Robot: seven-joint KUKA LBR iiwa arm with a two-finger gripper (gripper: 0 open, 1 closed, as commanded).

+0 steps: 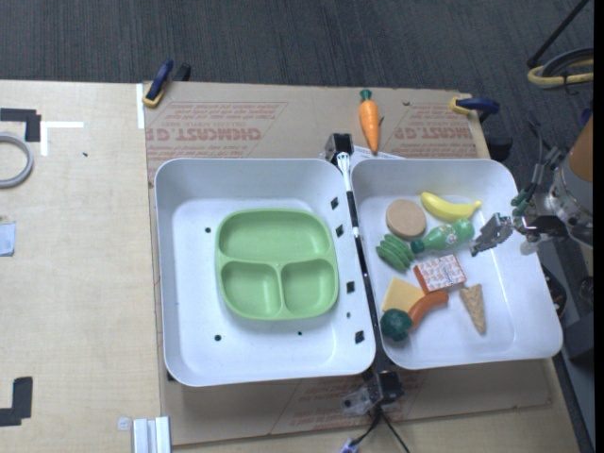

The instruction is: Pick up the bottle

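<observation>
From above, the green bottle point(442, 237) is lying in the right bin point(528, 333), sitting between the yellow banana point(447, 207) and the red-and-white box point(440, 273). The gripper point(491, 231) is hovering just right of the bottle, its jaws standing open and gripping nothing.

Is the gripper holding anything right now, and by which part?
Nothing: the two-finger gripper hangs over the right white bin, apart from the green bottle.

The tray point(277, 263) lies in the left bin point(179, 281); the bottle point(441, 236) perhaps leans on the banana point(449, 206).
</observation>
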